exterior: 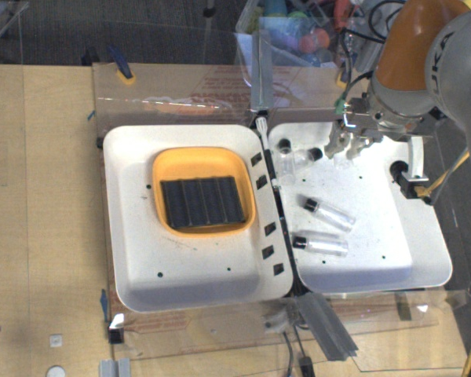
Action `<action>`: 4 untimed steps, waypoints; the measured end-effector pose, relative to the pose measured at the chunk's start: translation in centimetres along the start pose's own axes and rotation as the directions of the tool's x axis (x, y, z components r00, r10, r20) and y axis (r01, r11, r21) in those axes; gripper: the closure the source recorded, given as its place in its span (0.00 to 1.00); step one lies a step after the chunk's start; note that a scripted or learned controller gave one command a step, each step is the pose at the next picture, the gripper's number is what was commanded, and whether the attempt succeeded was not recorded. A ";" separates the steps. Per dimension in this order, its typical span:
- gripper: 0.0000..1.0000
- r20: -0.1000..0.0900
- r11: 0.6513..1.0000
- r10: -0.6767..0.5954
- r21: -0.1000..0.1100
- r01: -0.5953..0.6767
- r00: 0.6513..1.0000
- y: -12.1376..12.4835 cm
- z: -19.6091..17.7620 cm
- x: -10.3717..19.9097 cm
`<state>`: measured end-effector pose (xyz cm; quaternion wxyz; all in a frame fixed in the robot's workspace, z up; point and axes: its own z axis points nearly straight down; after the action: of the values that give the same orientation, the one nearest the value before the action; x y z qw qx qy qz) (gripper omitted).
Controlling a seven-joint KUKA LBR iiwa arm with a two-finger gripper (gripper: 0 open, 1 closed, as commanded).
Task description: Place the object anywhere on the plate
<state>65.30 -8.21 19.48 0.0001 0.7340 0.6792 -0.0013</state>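
An orange-yellow plate (200,158) lies in the left bin (133,258), with a black ribbed block (202,202) resting on it. In the right bin (392,250) lie three clear vials with black caps: one (300,159) at the far left, one (328,212) in the middle, and one (322,244) nearer the front. My gripper (343,148) hangs low over the far part of the right bin, just right of the far vial's black cap. It is open, and I see nothing between its fingers.
The divider (271,210) between the bins carries several black tabs. A clear box of colourful clutter (306,14) stands behind the bins. A white and black fitting (404,175) sits at the right bin's right side. Wooden bench surface (39,210) lies to the left.
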 end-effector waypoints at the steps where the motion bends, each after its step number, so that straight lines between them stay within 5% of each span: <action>1: 1.00 0.000 0.977 -0.212 -0.005 0.212 0.977 0.6 -3.2 1.5; 2: 0.00 0.000 0.977 -0.212 -0.005 0.212 0.977 0.6 -3.2 1.5; 3: 1.00 0.001 0.977 -0.213 -0.009 0.213 0.977 0.7 -4.3 1.6; 4: 0.00 0.001 0.977 -0.213 -0.009 0.213 0.977 0.7 -4.3 1.6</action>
<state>66.15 -6.67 23.74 0.0034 0.6570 0.7539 0.0017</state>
